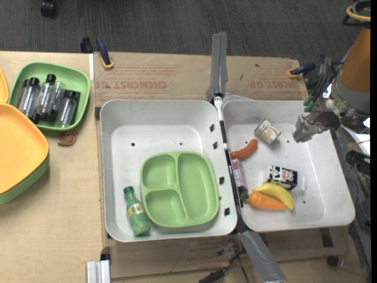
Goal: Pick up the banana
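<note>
1. Camera view, progress first: you've basically got the whole job ahead of you. The gripper (301, 131) hangs over the right bin (330, 214) near its far right edge, and nothing is between the fingers. Whether they're spread or pinched, I honestly can't tell from this angle.
2. The banana (275, 192) lies flat on the bin floor, well apart from the fingers, nearer the camera and a bit left of them. It isn't lifted and nothing grips it.
3. What's left, as I judge it: get over the banana, come down, close on it, lift. None of that is done.
4. Watch out: a carrot (266, 201) sits touching the banana on its camera side, and a small carton (284, 175) is just beside it on the fingers' side. Tight spot, so you could easily grab the wrong thing.
5. Also in the right bin: a sausage (244, 150) and a can (268, 131), both left of the fingers.
6. The left bin (118, 158) holds a green tray (178, 188) with three compartments, nothing in them, plus a green bottle (136, 211) lying beside it.
</note>
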`<state>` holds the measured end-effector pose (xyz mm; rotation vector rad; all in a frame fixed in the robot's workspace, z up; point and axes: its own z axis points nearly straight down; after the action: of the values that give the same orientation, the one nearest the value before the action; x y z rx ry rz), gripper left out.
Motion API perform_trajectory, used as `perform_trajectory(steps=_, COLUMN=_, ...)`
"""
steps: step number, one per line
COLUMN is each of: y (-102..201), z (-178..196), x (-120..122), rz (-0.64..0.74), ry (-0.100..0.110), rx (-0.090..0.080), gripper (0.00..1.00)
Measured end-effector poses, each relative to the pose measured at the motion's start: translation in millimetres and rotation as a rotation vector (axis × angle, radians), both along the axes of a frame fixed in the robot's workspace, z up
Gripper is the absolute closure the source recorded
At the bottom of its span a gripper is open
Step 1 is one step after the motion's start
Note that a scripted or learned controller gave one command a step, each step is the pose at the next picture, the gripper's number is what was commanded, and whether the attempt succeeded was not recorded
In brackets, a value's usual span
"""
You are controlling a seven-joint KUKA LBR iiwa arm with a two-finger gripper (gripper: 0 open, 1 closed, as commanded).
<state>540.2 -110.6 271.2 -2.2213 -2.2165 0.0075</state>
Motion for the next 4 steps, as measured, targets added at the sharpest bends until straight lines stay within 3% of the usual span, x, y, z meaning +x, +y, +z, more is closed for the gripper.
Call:
perform_trajectory(steps=1, y=-18.3, z=-0.6, x=-46.3, rz=-0.203, ry=-0.002, rx=0.000, gripper=1.00)
perform_trajectory(steps=2, y=20.6, z=-18.3, x=2.6, rz=0.039, ry=-0.003, rx=0.000, gripper=1.00)
perform_trajectory(steps=3, y=-1.2, z=-57.2, x=-23.6, rz=-0.204, ry=-0.001, rx=0.000, gripper=1.00)
perform_trajectory(steps=4, y=6.5, z=-46.0, x=72.6, rz=-0.224, ry=-0.003, rx=-0.002, gripper=1.00)
